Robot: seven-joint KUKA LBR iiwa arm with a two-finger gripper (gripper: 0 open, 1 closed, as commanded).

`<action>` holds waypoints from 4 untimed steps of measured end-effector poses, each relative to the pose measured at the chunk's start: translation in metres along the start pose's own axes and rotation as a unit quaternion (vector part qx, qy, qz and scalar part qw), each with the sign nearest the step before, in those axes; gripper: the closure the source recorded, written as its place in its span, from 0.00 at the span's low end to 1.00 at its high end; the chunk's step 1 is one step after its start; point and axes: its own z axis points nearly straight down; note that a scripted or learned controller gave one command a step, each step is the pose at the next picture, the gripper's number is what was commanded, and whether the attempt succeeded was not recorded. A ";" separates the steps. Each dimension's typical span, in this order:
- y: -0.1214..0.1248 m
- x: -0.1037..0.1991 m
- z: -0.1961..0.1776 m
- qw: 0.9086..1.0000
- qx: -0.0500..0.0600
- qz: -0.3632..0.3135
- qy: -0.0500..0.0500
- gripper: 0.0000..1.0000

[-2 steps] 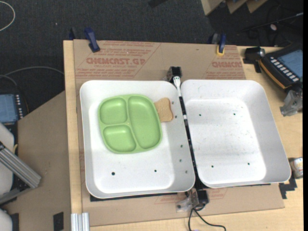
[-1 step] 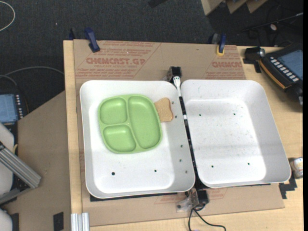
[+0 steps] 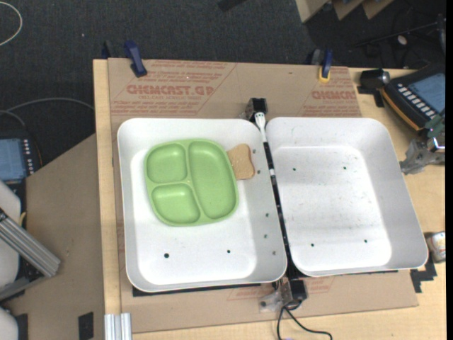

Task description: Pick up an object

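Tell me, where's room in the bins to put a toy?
The right bin has bare floor wall to wall. In the left bin the strip below the green plate is free. Its upper part is crowded by the plate and tan piece.

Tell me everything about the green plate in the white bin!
The green plate is pale lime, looks like smooth plastic, and has rounded corners. Raised ridges split it into three sections: two smaller ones on its left side, one long one on its right. It lies flat, turned a little askew, in the upper part of the left white bin. A small tan block sits against its upper right edge. Its sections hold nothing.
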 end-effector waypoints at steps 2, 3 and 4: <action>-0.016 -0.001 -0.048 1.000 -0.002 0.001 0.000 1.00; 0.004 -0.063 -0.088 1.000 -0.007 0.004 -0.005 1.00; -0.015 -0.029 0.005 1.000 0.001 0.001 0.001 1.00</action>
